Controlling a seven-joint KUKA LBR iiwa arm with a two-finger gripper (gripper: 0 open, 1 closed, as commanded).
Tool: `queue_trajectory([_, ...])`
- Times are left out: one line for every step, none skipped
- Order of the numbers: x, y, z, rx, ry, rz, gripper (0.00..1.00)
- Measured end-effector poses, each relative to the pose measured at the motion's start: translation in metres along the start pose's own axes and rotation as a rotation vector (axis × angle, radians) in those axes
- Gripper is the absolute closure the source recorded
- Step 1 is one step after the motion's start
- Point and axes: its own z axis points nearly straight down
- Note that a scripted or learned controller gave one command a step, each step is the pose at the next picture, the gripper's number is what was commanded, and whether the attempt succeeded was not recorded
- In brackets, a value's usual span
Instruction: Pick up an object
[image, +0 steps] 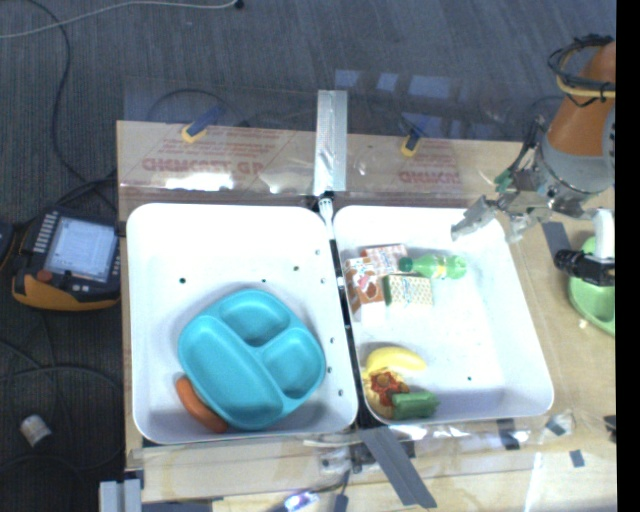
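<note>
The gripper (478, 222) hangs at two o'clock over the right bin (500, 340); its grip state I cannot tell. A green bottle (432, 266) lies just beyond it at eight o'clock.

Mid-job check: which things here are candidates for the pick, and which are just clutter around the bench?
Job:
gripper
blue divided plastic plate
orange carrot-like piece
green plastic bottle
small printed cartons
yellow toy banana

Lying about:
orange-edged handheld pendant with screen
green object at bench edge
</note>
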Motion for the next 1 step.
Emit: queue_trajectory([-0.0108,0.0036,0.0827,-0.028,-0.009,-0.159,0.00])
